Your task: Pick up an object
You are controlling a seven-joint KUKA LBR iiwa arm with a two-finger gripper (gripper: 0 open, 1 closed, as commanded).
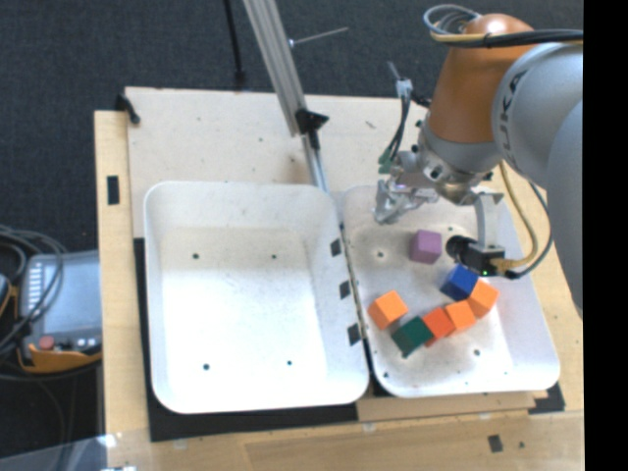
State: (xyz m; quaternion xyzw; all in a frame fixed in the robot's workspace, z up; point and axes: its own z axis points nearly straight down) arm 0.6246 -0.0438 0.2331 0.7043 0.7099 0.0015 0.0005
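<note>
My gripper [392,204] hangs low over the back part of the right bin [525,361], and I cannot tell how it stands or if it has something. The nearest thing for me is the purple block [426,246], apart from the others, so I should come straight down on its flat sides. The blue block [458,283], the orange blocks [389,308] and the green block [412,335] lie close together, small cubes with sharp edges on smooth white plastic.
</note>
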